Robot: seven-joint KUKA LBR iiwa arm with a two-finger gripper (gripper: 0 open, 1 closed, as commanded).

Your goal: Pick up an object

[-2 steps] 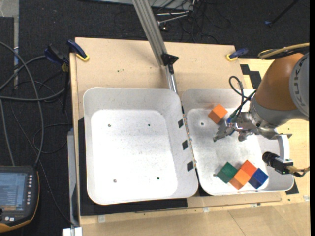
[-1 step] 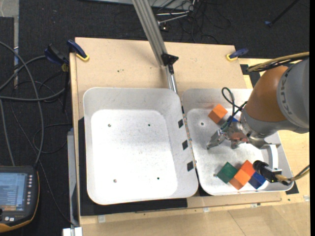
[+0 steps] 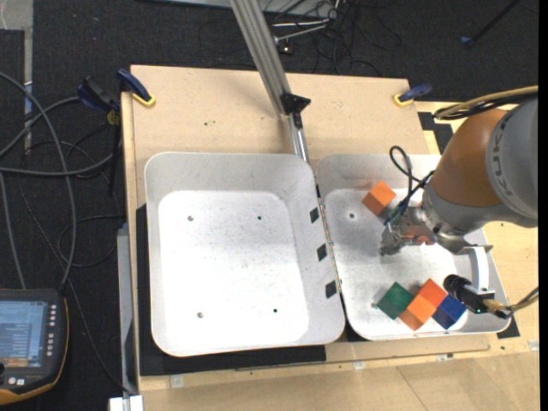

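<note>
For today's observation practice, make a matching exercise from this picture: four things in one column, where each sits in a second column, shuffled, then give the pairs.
Things:
1. green block
2. blue block
3. lone orange block
4. gripper

Places:
A. upper part of the right bin
B. middle of the right bin, above its floor
C. left end of the bottom cluster
D. right end of the bottom cluster

Pairs: 1-C, 2-D, 3-A, 4-B

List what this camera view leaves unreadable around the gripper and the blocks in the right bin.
- Two-finger gripper: too small and dark to tell whether it is open or shut, or whether it touches the bin floor.
- Shallow white right bin: its right rim is covered by the grey arm.
- Small blue block: partly overlapped by a black fitting, so its full shape is unclear.
- Green block and larger orange block: touching or stacked, cannot tell.
- Small orange cube: its contact with the cables beside it is unclear.
</note>
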